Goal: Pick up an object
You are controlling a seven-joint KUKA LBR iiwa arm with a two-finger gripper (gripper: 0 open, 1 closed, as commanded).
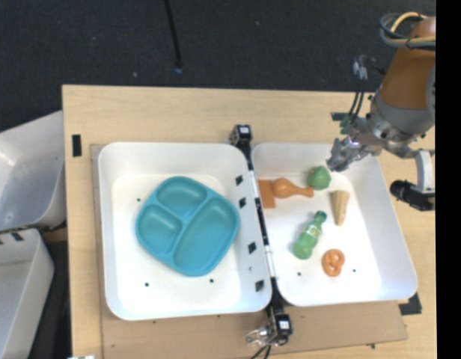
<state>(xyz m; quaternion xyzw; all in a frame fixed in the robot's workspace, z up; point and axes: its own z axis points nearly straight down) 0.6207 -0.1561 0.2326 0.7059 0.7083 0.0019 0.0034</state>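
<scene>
A robot lab: a pale wooden bench (215, 114) on dark carpet (103, 28) bears two white bins (118, 290) clipped together, toy food in one, with a cable (169, 25) trailing across the floor

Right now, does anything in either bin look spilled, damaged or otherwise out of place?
Nothing stands out. The blue tray lies flat in the left bin. In the right bin, the green bottle lies on its side among loose toys, with the gripper low beside the green ball.
</scene>
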